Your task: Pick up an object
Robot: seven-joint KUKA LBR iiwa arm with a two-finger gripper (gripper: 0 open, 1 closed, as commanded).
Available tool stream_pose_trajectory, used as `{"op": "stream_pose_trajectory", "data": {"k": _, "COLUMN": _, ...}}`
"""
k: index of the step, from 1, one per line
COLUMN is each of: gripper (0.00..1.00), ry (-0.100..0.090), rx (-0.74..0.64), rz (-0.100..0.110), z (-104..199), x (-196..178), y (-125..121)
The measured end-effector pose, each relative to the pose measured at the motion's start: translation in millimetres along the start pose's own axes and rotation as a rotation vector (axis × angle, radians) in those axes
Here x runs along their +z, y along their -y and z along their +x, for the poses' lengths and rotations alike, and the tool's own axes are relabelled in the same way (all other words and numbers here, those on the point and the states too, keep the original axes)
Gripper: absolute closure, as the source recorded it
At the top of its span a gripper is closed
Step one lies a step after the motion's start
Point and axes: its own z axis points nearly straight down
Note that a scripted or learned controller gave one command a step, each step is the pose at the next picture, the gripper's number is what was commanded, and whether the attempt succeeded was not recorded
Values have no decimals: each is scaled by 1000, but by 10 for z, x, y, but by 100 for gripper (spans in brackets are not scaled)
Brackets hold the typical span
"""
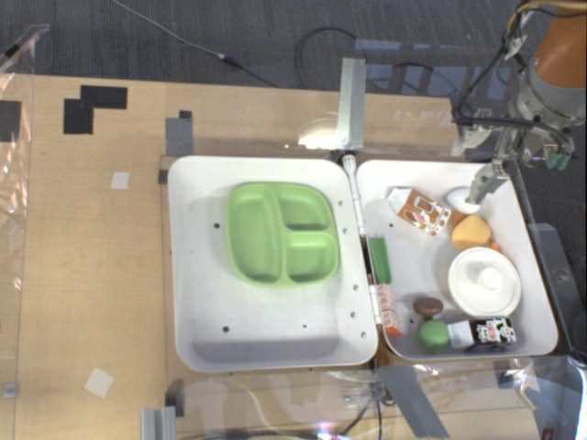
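Two shallow white plastic bins side by side on a pale wooden bench (92, 273). Left bin (197, 337), centre of the frame: one light-green three-compartment plastic tray (280, 234), lying flat near the middle.

Right bin (541, 319), right of the frame, with several small objects. Near its upper middle, a small white-and-orange printed carton (418, 211), lying tilted. Just right of the carton, a rounded yellow-orange lump resembling a lemon (470, 232). Below the lump, a round white lidded bowl (483, 280). Along the bin's left wall, a narrow green stick-shaped packet (380, 259), and below it a red-and-white wrapped packet (388, 308). Toward the lower edge, a small brown oval object (427, 307), a green ball-shaped object (435, 335) and a black-and-white patterned carton (487, 334), close together.

Grey arm with orange band (559, 49) entering at the upper right. Two-finger gripper (483, 183) above the upper right part of the right bin, pointing down and left, tip near a small white rounded object (460, 198) and just above the yellow-orange lump. Jaw spacing not discernible; contact with any object not discernible.
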Motion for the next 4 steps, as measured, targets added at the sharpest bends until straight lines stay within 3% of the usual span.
{"op": "stream_pose_trajectory", "data": {"k": 1, "gripper": 0, "ry": -12, "rx": -135, "rz": -4, "z": 660, "x": 1718, "y": -155}}
{"op": "stream_pose_trajectory", "data": {"k": 2, "gripper": 0, "ry": -3, "rx": 63, "rz": -2, "z": -200, "x": 1893, "y": -488}}
{"op": "stream_pose_trajectory", "data": {"k": 3, "gripper": 0, "ry": 4, "rx": -228, "rz": 2, "z": 55, "x": 1357, "y": 162}}
{"op": "stream_pose_trajectory", "data": {"k": 4, "gripper": 0, "ry": 5, "rx": -197, "rz": -3, "z": -71, "x": 1876, "y": -494}}
